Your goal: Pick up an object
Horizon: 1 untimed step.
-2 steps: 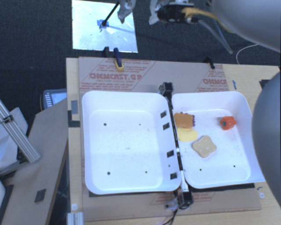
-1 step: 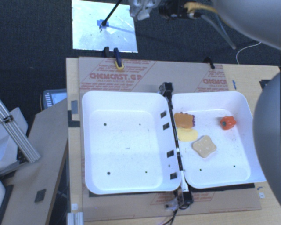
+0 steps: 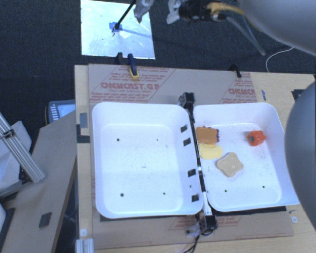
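Observation:
The right bin [image 3: 276, 195] holds several small toys. An orange-brown piece with a purple edge [image 3: 207, 135] lies by the bin's left wall, and a flat yellow piece [image 3: 211, 151] sits just below it. A tan toast slice [image 3: 229, 164] rests near the middle. A red-orange pepper [image 3: 256, 138] is off to the right. My gripper [image 3: 157, 12] hangs high at the top edge of the view, well behind both bins and far from every toy. Its two pale fingers [image 3: 142, 8] stand apart, open, with nothing between them.
The left bin [image 3: 98, 163] sits beside the right one, joined by a row of black clips [image 3: 191, 153]. A shiny metal sheet [image 3: 117, 29] lies behind the bench, with a yellow clamp [image 3: 134, 74] at the board's far edge. My grey arm [image 3: 301, 148] overhangs the right side.

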### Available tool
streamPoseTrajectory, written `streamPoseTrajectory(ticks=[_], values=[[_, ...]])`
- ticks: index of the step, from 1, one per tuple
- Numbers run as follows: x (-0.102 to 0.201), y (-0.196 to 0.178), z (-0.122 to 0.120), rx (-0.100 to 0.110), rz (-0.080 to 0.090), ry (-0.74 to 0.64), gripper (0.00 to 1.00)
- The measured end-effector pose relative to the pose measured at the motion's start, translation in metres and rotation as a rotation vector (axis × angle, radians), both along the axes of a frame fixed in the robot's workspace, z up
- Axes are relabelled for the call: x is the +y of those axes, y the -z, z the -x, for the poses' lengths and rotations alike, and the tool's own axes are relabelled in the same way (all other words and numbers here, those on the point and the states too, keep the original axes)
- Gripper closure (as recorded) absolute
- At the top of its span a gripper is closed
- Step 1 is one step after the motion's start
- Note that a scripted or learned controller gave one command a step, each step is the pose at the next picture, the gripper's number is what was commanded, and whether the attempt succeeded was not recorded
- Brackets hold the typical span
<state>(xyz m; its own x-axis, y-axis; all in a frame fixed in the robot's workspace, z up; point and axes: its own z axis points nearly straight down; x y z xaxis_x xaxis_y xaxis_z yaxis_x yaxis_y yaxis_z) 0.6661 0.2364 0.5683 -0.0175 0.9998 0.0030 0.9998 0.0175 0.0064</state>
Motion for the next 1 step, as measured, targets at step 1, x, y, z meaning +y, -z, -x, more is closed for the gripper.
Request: streamPoseTrajectory(ticks=[1], values=[[0.0009, -0.0113, 0.0002, -0.002, -0.001, -0.004, 1.0]])
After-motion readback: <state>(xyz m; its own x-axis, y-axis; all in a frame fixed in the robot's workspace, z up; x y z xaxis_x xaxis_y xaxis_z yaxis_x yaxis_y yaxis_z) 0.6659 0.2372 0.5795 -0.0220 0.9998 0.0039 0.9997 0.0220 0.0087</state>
